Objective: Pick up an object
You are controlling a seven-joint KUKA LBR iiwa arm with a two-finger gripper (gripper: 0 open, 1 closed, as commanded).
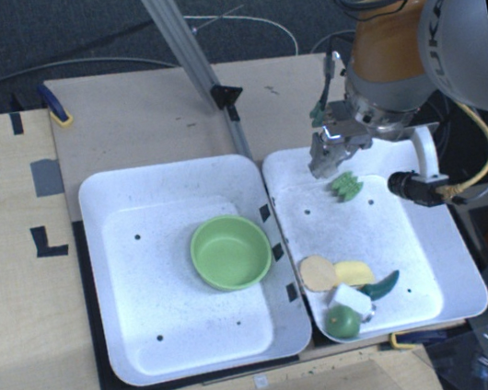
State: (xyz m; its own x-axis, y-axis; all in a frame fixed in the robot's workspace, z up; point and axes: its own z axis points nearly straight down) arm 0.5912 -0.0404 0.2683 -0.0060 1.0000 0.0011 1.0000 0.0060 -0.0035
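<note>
Table [139, 128]: pale wood surface carrying two shallow white bins side by side, touching along their inner rims. Arm [422, 13]: grey with orange band, enters from the right and hangs over the far edge of the right bin [446, 280]. Left bin [133, 255]: holds one green bowl [230, 252], upright, near the centre and toward the side nearest the right bin. Right bin: a cluster of small items sits in the near-left corner, packed together and touching — a round tan piece [317, 273], a yellow piece [355, 272] just beside it, a white block [348, 299], a dark teal piece [384, 284] at the cluster's right side, and a green ball [343, 321] against the near rim. Well apart from the cluster, near the far edge of the right bin, lies a small green leafy object [346, 186]. Gripper [327, 161]: positioned at the far-left corner of the right bin, just beside and above the leafy object; nothing is visible between the fingers, and whether they are parted or closed cannot be told from this angle.
</note>
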